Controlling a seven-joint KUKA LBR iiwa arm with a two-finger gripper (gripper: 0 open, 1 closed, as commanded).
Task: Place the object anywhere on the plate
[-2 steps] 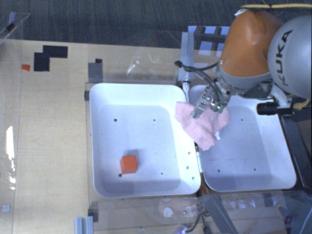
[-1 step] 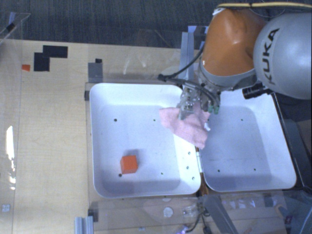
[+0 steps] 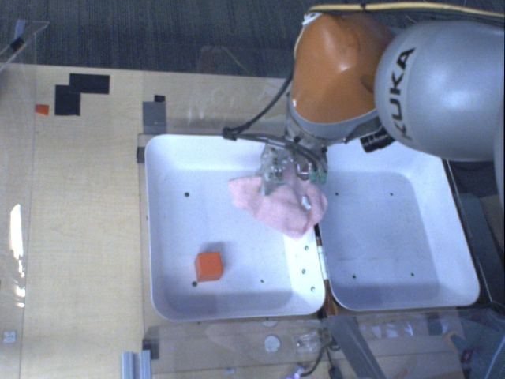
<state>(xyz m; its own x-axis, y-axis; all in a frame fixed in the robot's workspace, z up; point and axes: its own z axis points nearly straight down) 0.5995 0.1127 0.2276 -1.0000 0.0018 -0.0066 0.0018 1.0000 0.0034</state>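
Pink and rumpled, the cloth [image 3: 280, 203] lies in the left bin [image 3: 170, 212], bunched against its right wall, one corner riding up onto the rim beside the right bin [image 3: 442, 235]. From where I stand it reads as a soft rag: light, limp, nothing to break, and likely to sag and trail once lifted. The gripper [image 3: 286, 172] hangs right over the cloth's upper edge, under the orange band of the arm [image 3: 442, 69], and its metal tips seem to meet the fabric there; whether they stand apart or pinched, and whether any cloth sits between them, I cannot tell from this angle. An orange block [image 3: 209, 266] sits well apart, near the left bin's front corner. No plate is evident to me (the task names one). My guess is that the best hold is a raised fold near the middle of the bundle, since a flat edge would slip out and a corner pinch would leave most of it dragging.
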